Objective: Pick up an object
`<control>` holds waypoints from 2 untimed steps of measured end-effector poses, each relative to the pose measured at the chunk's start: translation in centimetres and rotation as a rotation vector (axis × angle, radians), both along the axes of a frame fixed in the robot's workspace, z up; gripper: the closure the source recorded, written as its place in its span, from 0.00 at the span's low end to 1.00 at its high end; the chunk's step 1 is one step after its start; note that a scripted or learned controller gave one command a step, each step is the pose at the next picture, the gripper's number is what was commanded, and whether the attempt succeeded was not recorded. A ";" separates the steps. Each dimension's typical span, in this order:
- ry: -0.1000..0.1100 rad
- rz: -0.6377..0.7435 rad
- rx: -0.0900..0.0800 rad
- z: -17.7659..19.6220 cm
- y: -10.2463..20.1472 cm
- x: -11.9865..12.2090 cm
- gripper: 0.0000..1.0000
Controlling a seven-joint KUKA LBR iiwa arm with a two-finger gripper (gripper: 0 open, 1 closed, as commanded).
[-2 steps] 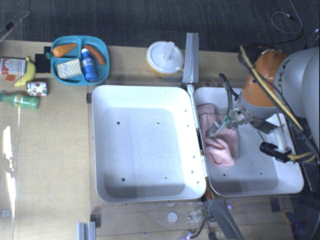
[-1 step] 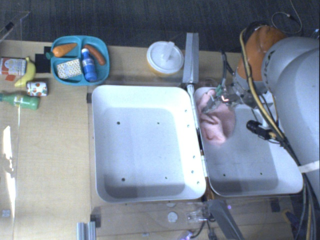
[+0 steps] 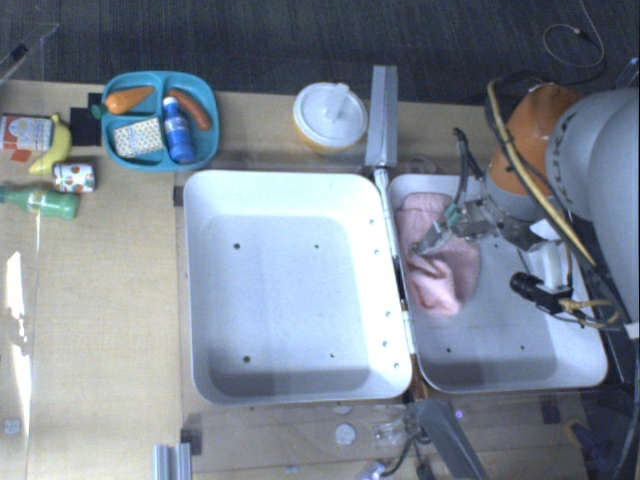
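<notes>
My gripper (image 3: 437, 236) sits low in the smaller white bin on the right (image 3: 520, 368), right over the crumpled pink cloth (image 3: 440, 268) that lies along that bin's left wall. My fingers (image 3: 432, 240) touch the cloth's upper part, but from this slanted view I cannot tell whether they are spread or closed, or whether any fabric sits between them. The cloth is the one loose thing I see in this bin; the rest of its floor is bare white with a few small dark dots.

The large white bin on the left (image 3: 290, 288) stands just beside mine, the two sharing a narrow seam, and its floor shows a few small holes.

On the wooden tabletop (image 3: 90, 318) behind the left bin stands a round white-lidded yellow cup (image 3: 330, 116). Further left is a blue divided tray (image 3: 160, 118) holding an orange carrot-shaped toy (image 3: 131, 98), a blue bottle (image 3: 178, 128) and a patterned square item (image 3: 138, 138). Near the left edge lie a yellow toy banana (image 3: 52, 146), a small printed can (image 3: 74, 177) and a green bottle (image 3: 40, 202) on its side.
</notes>
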State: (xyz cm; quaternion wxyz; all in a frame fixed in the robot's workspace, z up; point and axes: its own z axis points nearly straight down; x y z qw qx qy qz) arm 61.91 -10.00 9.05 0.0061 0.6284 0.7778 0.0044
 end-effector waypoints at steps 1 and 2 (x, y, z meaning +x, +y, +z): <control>-0.004 0.170 -0.004 0.1 -1.8 -5.9 0.00; -0.002 0.081 -0.002 0.0 -0.7 0.8 0.00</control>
